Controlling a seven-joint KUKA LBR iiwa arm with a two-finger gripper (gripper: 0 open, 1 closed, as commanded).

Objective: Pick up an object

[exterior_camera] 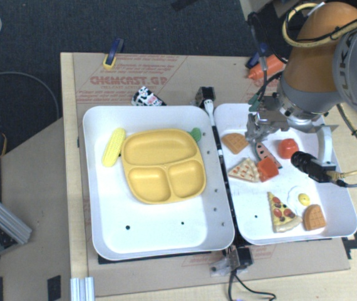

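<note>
My gripper (257, 138) is low over the upper middle of the right bin (338, 196), among toy food. Right under its tip lie a small dark-red piece (263, 151) and a red block (269, 168). A tan cookie (233, 143) sits to its left, a waffle-pattern pizza wedge (245, 170) below it, and a red tomato (287, 148) to its right. Nothing is visibly lifted. The gripper's body hides what is directly beneath it.
Nearer the front of the right bin lie a pizza slice (282, 212), a fried egg (300, 198) and a brown biscuit (314, 217). The left bin (97, 187) holds a yellow divided tray (163, 165), a corn cob (113, 147) and a green piece (195, 133).
</note>
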